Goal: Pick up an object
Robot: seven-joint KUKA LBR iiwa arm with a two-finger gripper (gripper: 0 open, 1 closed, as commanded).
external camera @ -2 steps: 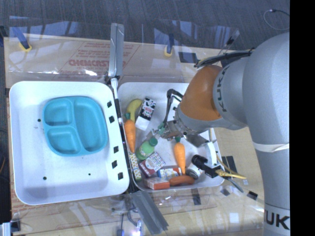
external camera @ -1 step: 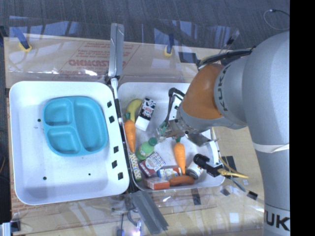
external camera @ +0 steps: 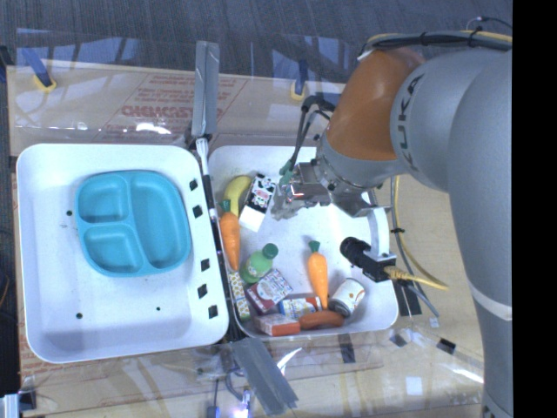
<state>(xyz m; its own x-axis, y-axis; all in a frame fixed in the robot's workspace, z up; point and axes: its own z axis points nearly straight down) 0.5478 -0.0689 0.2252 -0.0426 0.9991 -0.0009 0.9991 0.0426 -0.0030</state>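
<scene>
Beside one blue tray [external camera: 133, 221] — two carrots [external camera: 230, 239], one banana [external camera: 237, 190]

A dark grey ribbed floor covering [external camera: 174, 3] spans the top of the view. Below it, a light wooden bench top [external camera: 104, 103] lies under a clear plastic sheet [external camera: 261, 64] with glare, secured by blue tape [external camera: 39, 68] at its corner.
</scene>
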